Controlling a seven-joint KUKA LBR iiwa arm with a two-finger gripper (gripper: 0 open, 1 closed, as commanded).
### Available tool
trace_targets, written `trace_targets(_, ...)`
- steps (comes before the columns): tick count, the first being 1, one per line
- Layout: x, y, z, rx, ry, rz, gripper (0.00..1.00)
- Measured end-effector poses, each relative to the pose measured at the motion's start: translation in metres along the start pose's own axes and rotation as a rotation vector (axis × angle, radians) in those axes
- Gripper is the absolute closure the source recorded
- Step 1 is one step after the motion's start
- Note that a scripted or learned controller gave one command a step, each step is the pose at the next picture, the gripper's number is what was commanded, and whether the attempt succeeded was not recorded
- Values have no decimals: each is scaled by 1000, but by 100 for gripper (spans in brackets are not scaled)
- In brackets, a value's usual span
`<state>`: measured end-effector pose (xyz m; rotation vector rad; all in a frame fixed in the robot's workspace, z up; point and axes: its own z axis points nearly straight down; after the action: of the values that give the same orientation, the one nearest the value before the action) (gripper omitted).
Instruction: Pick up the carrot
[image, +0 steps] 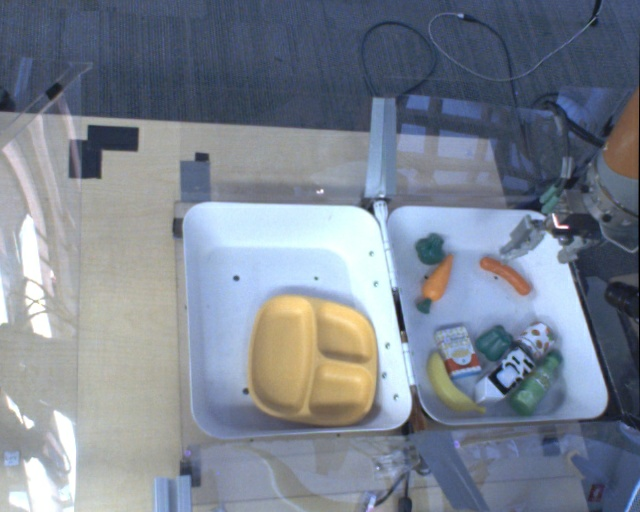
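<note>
— Pale wooden worktop (130, 300), two white bins; what's where?
— Left bin (215, 260) has a yellow divided plate (313, 358). Right bin (590, 385) holds the carrot (437, 280), lying near its left wall just below a green toy (431, 247), well apart from the sausage (505, 275).
— And the tool (535, 232)?
— Over the bin's upper right corner, fingers spread, released, grasping nothing

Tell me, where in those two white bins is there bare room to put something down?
The left bin has bare floor behind and left of the yellow tray. The right bin has a bare patch in the middle, between the carrot, the sausage and the front pile. It is crowded in front, around the banana and cartons.
</note>
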<state>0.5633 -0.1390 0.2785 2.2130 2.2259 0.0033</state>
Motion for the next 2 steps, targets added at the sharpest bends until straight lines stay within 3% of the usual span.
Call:
trace_targets(1,-31,32,55,0,-1,-29,0)
trace_targets(2,-29,34,43,-7,-1,-32,100)
